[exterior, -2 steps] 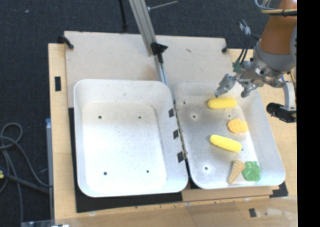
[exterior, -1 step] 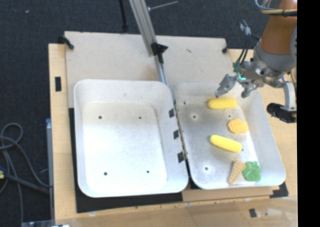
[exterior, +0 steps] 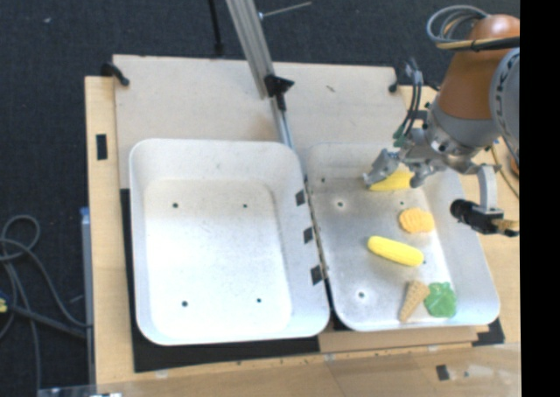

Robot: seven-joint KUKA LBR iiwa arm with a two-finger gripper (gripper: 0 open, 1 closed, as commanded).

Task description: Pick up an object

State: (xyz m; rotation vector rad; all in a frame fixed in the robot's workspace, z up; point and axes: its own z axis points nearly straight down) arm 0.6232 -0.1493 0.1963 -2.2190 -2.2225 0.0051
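Observation:
My gripper (exterior: 401, 173) hangs over the far part of the right bin (exterior: 350, 212), with its two grey fingers on either side of a small yellow piece (exterior: 391, 181). The piece sits between the fingertips, slightly above the bin floor. Further forward in the same bin lie an orange round toy (exterior: 416, 220), a yellow corn cob (exterior: 395, 251), a tan cone (exterior: 411, 300) and a green toy (exterior: 441, 299).
The left bin (exterior: 219, 238) sits beside the right one, with black clips along their shared edge. A slanted aluminium post (exterior: 249, 28) rises from the bench behind the bins. Cables lie on the floor at the left.

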